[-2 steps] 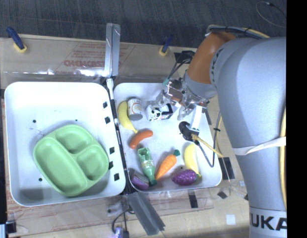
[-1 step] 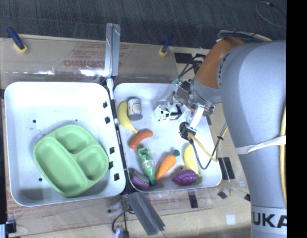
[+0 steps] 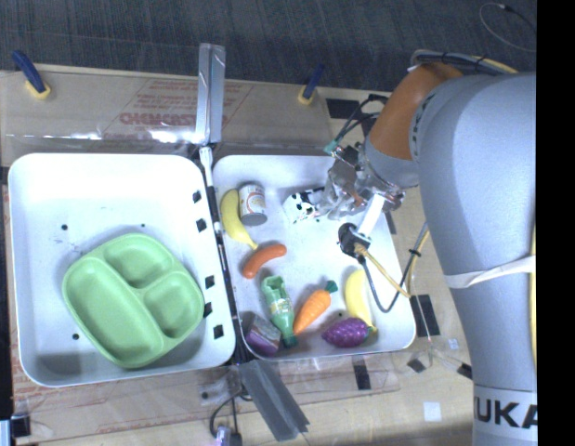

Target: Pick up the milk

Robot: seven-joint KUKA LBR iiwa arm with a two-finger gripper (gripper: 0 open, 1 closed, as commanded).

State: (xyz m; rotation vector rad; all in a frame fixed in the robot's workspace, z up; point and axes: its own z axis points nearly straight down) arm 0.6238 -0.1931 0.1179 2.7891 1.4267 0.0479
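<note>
1. We're at the reach-in: the arm [image 3: 473, 156] comes over the right bin [image 3: 389, 277] from the right, and the end effector [image 3: 338, 198] sits low at the bin's far side, just beside the milk [image 3: 303, 206].
2. The milk looks like a small white carton with black cow patches, lying near the bin's far wall, between the can [image 3: 253, 201] and the end effector.
3. Whether the end effector is apart or together, we cannot tell; wrist hardware hides it. Nothing shows the milk gripped.
4. So we judge the pick not yet made. The next move calls for centring over the carton, closing on it, then lifting straight up.
5. Watch out: the can and the banana [image 3: 233, 217] sit close on the carton's left, so a nudge could push it into them.
</note>
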